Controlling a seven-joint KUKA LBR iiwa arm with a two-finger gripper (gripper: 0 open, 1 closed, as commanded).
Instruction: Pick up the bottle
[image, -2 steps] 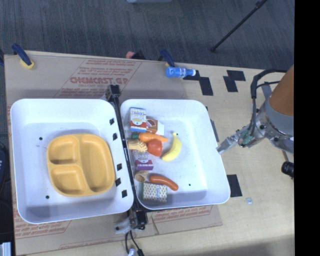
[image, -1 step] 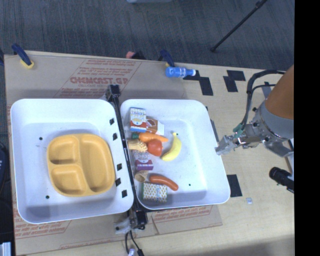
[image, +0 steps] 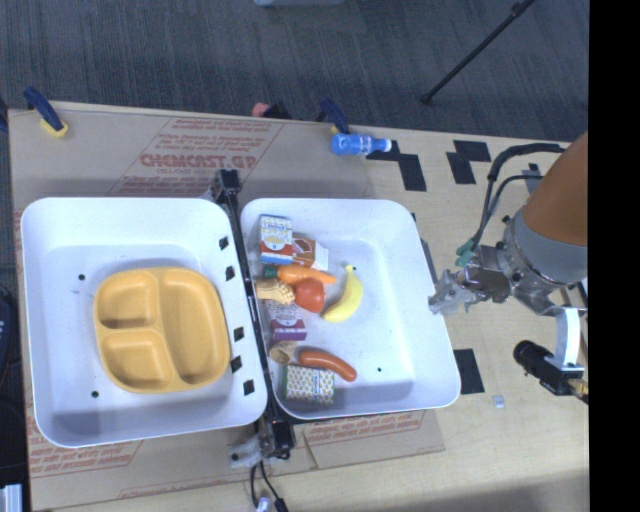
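On the bench, as seen from above:
Bottle (image: 358, 145): was laid on its side on the cardboard (image: 200, 150) beyond the right bin (image: 425, 300), outside both bins, blue-capped.
Gripper (image: 445, 297): was held just right of the right bin's rim, well apart from the bottle; nothing was seen in it, and its state could not be told.
Writing: "CHEMCAST GP" was printed in red on the cardboard.
Left bin (image: 50, 250): a yellow tray (image: 160, 328) was held.
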